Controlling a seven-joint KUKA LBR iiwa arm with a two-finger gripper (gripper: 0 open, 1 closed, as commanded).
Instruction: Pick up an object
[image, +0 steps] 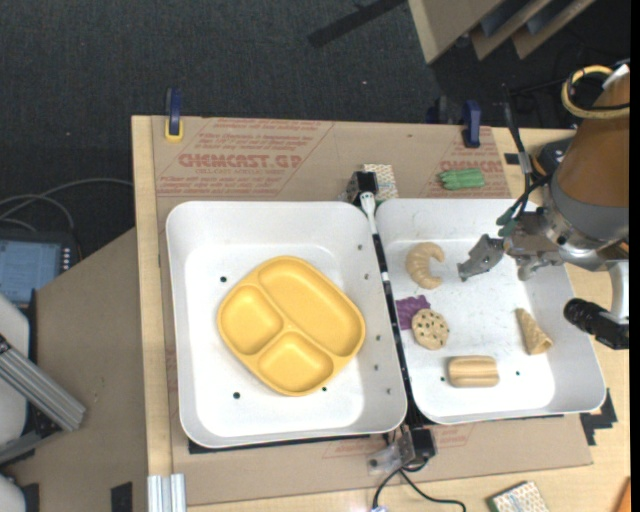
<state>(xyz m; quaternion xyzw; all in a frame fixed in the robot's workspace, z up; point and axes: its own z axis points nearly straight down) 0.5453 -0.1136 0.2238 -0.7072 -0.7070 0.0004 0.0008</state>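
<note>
The right bin (570, 395) holds several toy foods. A tan croissant (424, 263) lies at its upper left. Below it a chocolate-chip cookie (431, 328) rests against a purple piece (409, 309). Near the front edge is a tan bread roll (472, 371), and a tan wedge (533, 331) sits towards the right side. My gripper (479, 259) hangs over the bin's upper middle, just right of the croissant and apart from it. I see nothing in it.
The left bin (200, 240) carries a yellow divided plate (290, 324). A green item (463, 180) lies on the board behind the right bin. A black clip (362, 187) sits where the bins meet at the back. The grey arm (590, 190) covers the right bin's far right corner.
</note>
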